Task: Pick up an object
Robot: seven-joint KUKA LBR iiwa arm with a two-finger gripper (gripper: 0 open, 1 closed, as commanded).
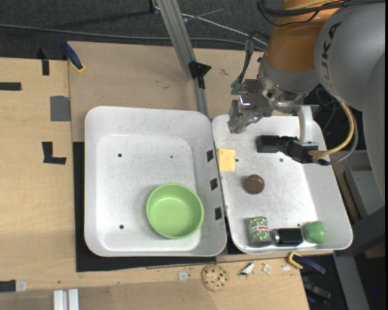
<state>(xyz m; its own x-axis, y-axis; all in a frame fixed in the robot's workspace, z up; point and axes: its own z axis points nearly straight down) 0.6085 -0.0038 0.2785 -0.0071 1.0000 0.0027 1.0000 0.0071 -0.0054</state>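
Green bowl [174,210] sits at five o'clock in the left bin [103,124]. Over in the right bin [330,196], a yellow card [227,159] at ten o'clock, a brown puck [253,184] near centre, and a green can [258,230], black bar [287,236] and green ball [315,232] lined along six o'clock. Gripper [241,120] hovers at eleven o'clock; fingers look closed, holding nothing.

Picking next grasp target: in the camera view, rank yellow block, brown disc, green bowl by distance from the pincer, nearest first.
1. Yellow block: right bin, near its left wall, just below the pincer.
2. Brown disc: mid right bin, farther down.
3. Green bowl: left bin, lower right part, farthest.
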